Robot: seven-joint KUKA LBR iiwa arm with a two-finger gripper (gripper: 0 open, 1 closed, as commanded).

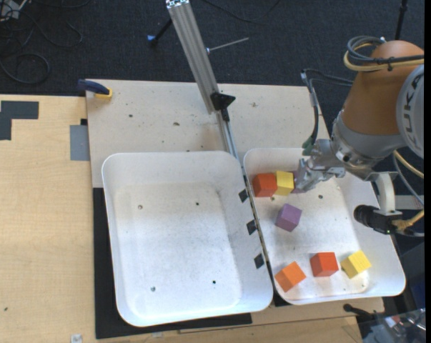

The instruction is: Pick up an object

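Blocks lie scattered in the right bin [387,281], six of them that I can count. A red block [264,184] and a yellow block [284,181] sit touching each other near the bin's upper left corner, the yellow one on the side toward my claw [306,179]. A purple block [288,217] rests just below that pair, tilted and apart from them. Along the bin's near edge sit an orange block [291,275], a second red block [324,264] and a second yellow block [356,264], close together in a row.

My claw is down inside the right bin, its tip just beside the upper yellow block, close enough that it may be touching. Whether it stands wide or narrow I cannot tell, and I see nothing held in it.

My arm [376,113] comes in from the right, the orange band bulking above the wrist, the wrist bent down and leftward toward the upper pair.

The left bin [119,191] lies alongside on the pale bench [151,120], and a slanted metal rail [195,48] rises behind the bins.
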